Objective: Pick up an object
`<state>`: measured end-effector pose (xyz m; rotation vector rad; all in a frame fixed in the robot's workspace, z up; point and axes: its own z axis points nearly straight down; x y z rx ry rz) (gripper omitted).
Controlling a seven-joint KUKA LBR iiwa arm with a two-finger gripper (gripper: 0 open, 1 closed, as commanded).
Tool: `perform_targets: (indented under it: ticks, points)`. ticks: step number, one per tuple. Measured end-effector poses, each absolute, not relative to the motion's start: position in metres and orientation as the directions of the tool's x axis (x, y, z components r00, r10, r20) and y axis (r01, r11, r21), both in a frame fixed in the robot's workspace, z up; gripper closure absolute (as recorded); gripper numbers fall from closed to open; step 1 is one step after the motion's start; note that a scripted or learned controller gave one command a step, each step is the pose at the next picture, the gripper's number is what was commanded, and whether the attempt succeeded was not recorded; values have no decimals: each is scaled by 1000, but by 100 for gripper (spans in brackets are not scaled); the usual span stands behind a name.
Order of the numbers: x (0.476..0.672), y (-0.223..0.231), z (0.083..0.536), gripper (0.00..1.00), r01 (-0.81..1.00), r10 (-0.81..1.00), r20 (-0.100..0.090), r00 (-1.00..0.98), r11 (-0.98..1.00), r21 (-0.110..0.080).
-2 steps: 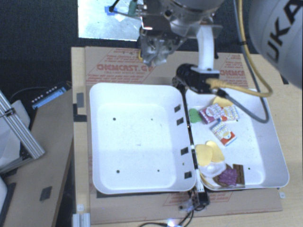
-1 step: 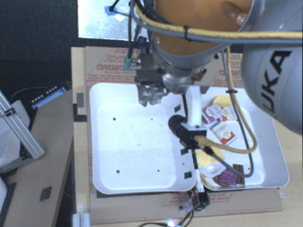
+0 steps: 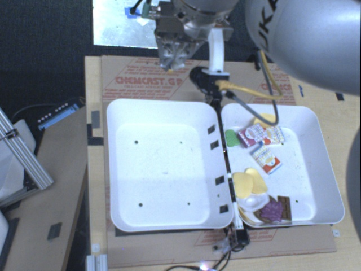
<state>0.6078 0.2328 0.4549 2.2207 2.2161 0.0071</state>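
My gripper (image 3: 172,60) hangs high above the bench, over the cardboard behind the left bin (image 3: 121,151), with nothing between its fingers as far as I can see. The right bin (image 3: 321,168) holds the objects: a green piece (image 3: 232,138), a pink and white packet (image 3: 252,135), a white packet (image 3: 274,134), a red and white carton (image 3: 266,159), a yellow piece (image 3: 248,182), a purple grape bunch (image 3: 272,210) on a brown bar (image 3: 284,205), and a yellow item (image 3: 263,119) at the back.
A yellow cable (image 3: 248,89) and a black hose loop from the wrist over the back of the right bin. Black clips line the divider (image 3: 224,162) between the bins. An aluminium frame (image 3: 22,157) stands at the left.
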Motion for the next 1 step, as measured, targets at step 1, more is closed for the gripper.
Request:
perform_targets:
  ticks: [1]
  points:
    - [563, 230, 344, 100, 1000, 1000, -4, 0, 0, -12]
